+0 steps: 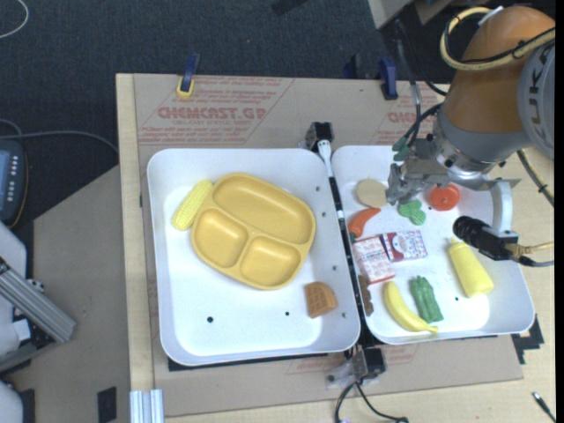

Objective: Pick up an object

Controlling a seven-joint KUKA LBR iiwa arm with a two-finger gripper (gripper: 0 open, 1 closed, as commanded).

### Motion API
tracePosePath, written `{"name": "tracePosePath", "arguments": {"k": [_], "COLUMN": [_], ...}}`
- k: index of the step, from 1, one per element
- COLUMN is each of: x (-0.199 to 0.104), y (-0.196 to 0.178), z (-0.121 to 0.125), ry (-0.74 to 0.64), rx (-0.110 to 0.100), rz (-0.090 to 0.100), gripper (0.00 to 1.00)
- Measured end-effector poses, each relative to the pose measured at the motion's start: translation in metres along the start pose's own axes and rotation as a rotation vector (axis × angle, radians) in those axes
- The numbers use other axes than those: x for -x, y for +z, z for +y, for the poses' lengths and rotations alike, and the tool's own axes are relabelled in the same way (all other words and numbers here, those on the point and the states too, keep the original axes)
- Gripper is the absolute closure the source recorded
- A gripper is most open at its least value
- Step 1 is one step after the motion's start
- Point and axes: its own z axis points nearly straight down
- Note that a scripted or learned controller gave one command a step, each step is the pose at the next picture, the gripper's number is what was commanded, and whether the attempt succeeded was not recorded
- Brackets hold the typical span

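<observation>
Claw (404,190) hangs over the right bin's (520,311) upper middle, near the green piece (411,211) and tomato (443,197); grip state I cannot tell. Bare floor lies along that bin's top edge.

Divided tray (251,229) and corn (191,204) in left bin (167,263) — banana (404,307), bottle (470,267) in right bin (511,311)

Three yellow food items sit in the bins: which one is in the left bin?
The corn cob, lying against the yellow tray's upper-left edge. The banana and the yellow bottle both lie in the right bin.
</observation>
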Motion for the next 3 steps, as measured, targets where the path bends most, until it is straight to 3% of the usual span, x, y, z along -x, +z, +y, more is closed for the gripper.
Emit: {"name": "tracePosePath", "arguments": {"k": [1, 2, 3], "x": [-0.041, -0.031, -0.03], "y": [0.014, 0.001, 0.023], "z": [-0.01, -0.016, -0.015], "ry": [0.002, 0.007, 0.007], "rx": [-0.001, 0.005, -0.002], "rz": [-0.001, -0.003, -0.003], "gripper": [1.0, 1.0, 1.0]}}
